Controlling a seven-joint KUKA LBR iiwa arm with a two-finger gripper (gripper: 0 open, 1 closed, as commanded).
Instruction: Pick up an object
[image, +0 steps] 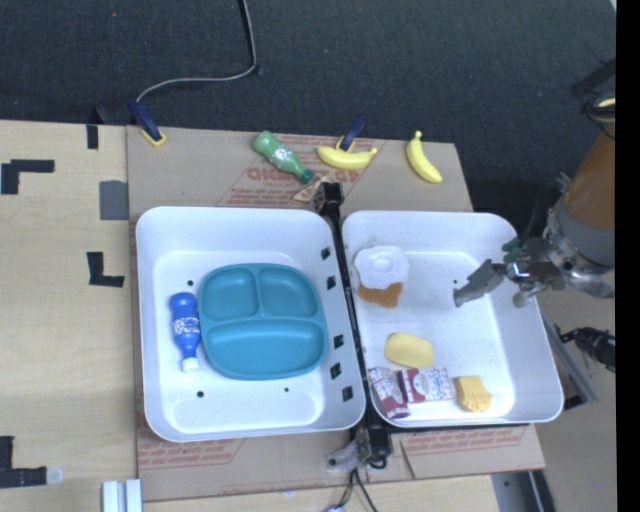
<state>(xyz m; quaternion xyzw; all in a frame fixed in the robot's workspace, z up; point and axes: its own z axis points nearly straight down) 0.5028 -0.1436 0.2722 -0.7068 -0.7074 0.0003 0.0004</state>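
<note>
The gripper (497, 284) hangs open and holds nothing, over the right bin's (440, 222) right side. In this bin lie a white-topped cup (381, 275) at left, a yellow lemon (409, 350) below it, a red packet (409, 387) and a yellow piece (473, 393) near the front wall.
</note>
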